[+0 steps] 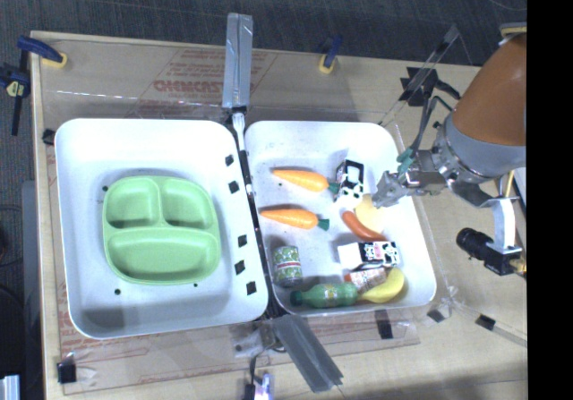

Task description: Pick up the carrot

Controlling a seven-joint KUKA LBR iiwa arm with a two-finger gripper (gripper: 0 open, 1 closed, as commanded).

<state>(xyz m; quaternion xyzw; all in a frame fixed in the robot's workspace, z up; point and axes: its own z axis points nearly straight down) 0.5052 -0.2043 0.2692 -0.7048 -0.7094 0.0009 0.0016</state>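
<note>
The carrot (288, 217) is seen lying long-ways, left to right, in the middle of the right bin (412, 237), well to the left of the hand (391, 189), whose grip cannot be told from here.

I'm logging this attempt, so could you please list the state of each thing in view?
Upper carrot: lying flat in right bin, untouched.
Lower carrot: lying flat, untouched.
Green bottle: on its side.
Can: upright.
Banana: lying by bin wall.
Green plate: flat in left bin.
Gripper: low over right bin, holding nothing visible.
</note>
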